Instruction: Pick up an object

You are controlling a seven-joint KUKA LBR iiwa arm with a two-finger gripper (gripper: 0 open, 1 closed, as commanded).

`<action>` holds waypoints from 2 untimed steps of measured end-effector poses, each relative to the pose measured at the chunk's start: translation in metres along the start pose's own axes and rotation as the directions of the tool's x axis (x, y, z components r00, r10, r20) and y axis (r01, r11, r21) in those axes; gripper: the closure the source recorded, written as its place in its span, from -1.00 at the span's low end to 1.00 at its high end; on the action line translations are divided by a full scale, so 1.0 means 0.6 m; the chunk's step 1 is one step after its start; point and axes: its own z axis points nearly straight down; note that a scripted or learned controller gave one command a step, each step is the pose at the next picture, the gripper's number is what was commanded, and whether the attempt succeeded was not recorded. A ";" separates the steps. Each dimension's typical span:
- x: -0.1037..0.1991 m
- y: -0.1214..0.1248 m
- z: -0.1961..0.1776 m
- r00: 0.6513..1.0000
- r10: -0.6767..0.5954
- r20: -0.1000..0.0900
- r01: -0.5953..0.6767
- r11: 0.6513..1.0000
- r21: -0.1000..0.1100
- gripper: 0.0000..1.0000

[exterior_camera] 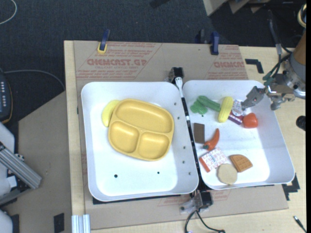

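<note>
Two white bins point(92, 130) are carried by the counter point(146, 57). Beneath the gripper point(253, 98), whose state cannot be told, a tomato point(250, 121) and wrapper point(236, 111) are crowded; a grasp could be deflected.

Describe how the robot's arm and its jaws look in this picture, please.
The gripper is metallic grey and boxy, ending in pale silver jaws. Behind it the wrist is grey and rounded, with dark cables and a thin green wire looping along it by the right bin.
</note>
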 end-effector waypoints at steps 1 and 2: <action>0.001 0.003 -0.012 1.000 -0.003 0.002 0.003 1.000 -0.013 -1.00; 0.008 -0.002 0.059 1.000 -0.003 0.001 0.003 1.000 -0.009 -1.00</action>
